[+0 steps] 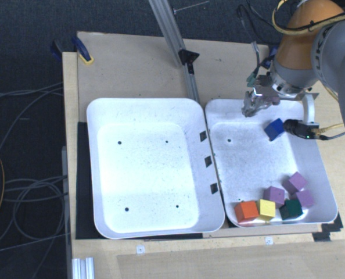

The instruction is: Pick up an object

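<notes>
Right bin (pixel 230 156) mostly bare, claw (pixel 252 106) at far rim

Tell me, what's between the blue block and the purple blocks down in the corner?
Nothing. In the camera view, just bare white bin floor stretches from the blue block down to the purple blocks.

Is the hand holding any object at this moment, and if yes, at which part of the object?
Nothing appears to be held. The hand hangs above the far end of the right bin with no object in it; the blue block lies apart from it.
</notes>
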Controlling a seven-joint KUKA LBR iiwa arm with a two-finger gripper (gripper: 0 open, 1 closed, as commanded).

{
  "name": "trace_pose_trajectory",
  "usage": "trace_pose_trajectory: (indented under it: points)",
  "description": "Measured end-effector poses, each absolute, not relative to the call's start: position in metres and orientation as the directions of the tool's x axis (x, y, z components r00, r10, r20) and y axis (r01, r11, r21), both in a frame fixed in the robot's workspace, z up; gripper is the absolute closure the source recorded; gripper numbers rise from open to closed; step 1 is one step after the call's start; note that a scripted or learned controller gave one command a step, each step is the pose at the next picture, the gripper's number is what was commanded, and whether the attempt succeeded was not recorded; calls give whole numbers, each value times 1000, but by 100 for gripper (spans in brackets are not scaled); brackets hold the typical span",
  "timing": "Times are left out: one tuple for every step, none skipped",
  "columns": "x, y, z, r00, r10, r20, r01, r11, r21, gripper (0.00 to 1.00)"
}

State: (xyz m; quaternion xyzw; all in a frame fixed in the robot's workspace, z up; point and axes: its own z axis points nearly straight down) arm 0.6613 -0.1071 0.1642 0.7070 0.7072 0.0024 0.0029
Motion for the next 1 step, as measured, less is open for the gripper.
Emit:
trace_pose_trajectory:
  points:
    - [658, -114, 213, -1, 1000, -1, 1000, 1, 7, 100]
